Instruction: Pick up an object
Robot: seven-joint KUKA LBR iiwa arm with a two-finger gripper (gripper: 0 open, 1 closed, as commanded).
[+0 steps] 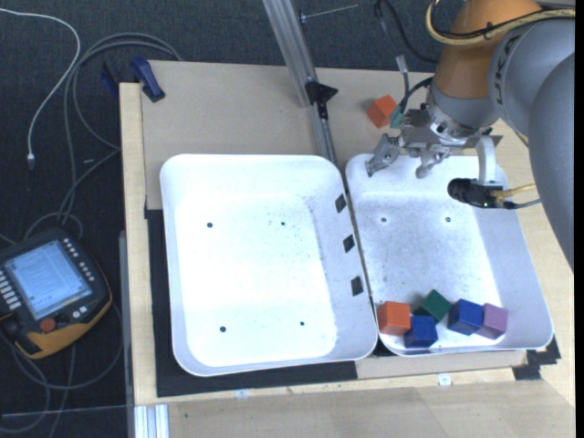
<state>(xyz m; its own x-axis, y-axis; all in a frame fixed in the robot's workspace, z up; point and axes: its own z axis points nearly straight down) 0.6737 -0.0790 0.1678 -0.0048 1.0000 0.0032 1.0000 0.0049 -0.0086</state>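
The arm (538,53) is built of smooth, rounded grey segments, with a glossy orange band (484,16) capping the section above the wrist. A pale yellowish cable (447,12) loops around that orange part, and thin black wires run down beside it. Below sits a metallic silver wrist assembly. The end effector (406,162) has two light grey fingers (381,160). A small black cylindrical unit (470,191) is attached at the side, trailing a yellow lead.

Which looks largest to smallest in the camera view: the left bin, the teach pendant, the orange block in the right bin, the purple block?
1. Left bin
2. Teach pendant
3. Orange block and purple block: these look about alike, so I would not rank one above the other.
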